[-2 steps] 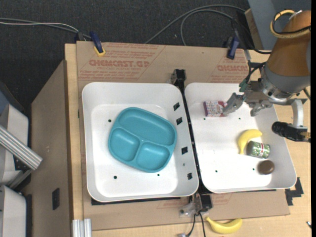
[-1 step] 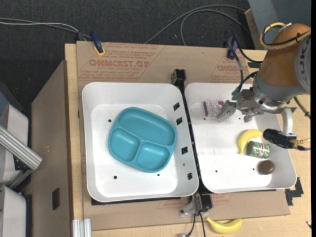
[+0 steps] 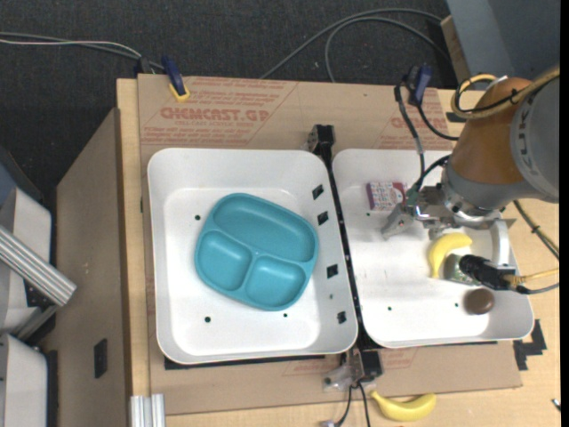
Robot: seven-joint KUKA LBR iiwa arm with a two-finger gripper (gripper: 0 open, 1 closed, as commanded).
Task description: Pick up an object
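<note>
In the right bin (image 3: 400, 314), a small purple and white packet (image 3: 384, 194) lies near the back left. A yellow banana (image 3: 444, 251) lies towards the right, with a dark green object (image 3: 464, 269) touching its lower end. A brown round object (image 3: 480, 302) sits near the front right corner. My gripper (image 3: 407, 216) hangs low over the bin between the packet and the banana, just right of the packet. Nothing shows held in it. The grey arm with its orange band (image 3: 484, 145) covers the bin's back right part.
The left bin (image 3: 169, 238) holds a blue divided plate (image 3: 256, 250). A black divider with clips (image 3: 331, 229) runs between the bins. Blue clamps (image 3: 175, 78) and cables sit along the cardboard's back edge. Another banana (image 3: 404, 406) lies past the front edge.
</note>
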